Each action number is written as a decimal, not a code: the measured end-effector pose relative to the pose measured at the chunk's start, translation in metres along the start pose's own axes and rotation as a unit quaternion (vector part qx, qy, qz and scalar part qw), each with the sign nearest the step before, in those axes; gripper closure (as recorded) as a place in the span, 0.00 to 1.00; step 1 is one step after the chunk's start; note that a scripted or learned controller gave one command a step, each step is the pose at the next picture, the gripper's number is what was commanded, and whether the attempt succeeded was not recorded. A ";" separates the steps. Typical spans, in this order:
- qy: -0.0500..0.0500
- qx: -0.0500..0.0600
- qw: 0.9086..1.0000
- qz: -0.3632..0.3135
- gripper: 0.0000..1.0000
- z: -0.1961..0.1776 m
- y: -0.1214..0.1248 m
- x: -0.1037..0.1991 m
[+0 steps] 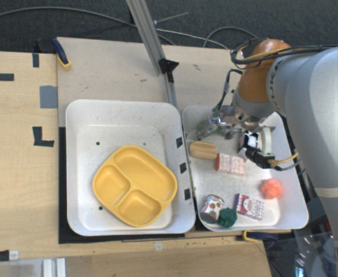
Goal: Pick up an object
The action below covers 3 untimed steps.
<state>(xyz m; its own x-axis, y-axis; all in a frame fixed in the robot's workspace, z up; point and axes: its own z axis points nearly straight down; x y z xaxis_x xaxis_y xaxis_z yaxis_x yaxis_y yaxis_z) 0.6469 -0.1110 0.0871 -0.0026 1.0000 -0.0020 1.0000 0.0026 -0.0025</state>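
Objects for picking lie scattered in the right-hand bin (300, 211): a tan cylindrical block (203, 150) near the bin's left wall, and just to its right a small pink-and-white box (230, 164). Farther toward the bin's right side sits an orange lumpy ball (272, 188), apart from the others. Along the near wall there is a small purple-and-white carton (249, 206), and to its left a round red-and-white patterned item (212, 206) touching a dark green lump (227, 217). The gripper (223, 126) is down at the far end of this same bin, above the tan block and the pink box, among metal fittings and black cabling; whether it is released or clenched cannot be told from this angle, and nothing can be seen grasped in it. Above it rises the orange band (260, 74) of the wrist, and the grey arm (307, 114) fills the right side, reaching in over the bin's far right corner. The left-hand bin (76, 154) lies beside the right one, their walls touching, and holds a yellow divided tray (135, 184) with three compartments, turned at an angle. Both bins rest on a pale wooden bench (18, 154). A grey metal rail (148, 33) slants down from the top toward the place where the bins meet.
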 end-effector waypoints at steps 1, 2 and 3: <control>0.001 0.000 1.000 -0.001 1.00 -0.011 0.000 0.001; 0.001 -0.004 1.000 0.001 1.00 -0.072 -0.003 -0.004; 0.001 -0.003 1.000 0.001 1.00 -0.117 -0.003 -0.010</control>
<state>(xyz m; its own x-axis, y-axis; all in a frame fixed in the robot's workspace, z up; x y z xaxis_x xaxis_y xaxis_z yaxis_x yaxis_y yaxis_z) 0.6438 -0.1206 0.2043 -0.0011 1.0000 -0.0006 1.0000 0.0011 0.0033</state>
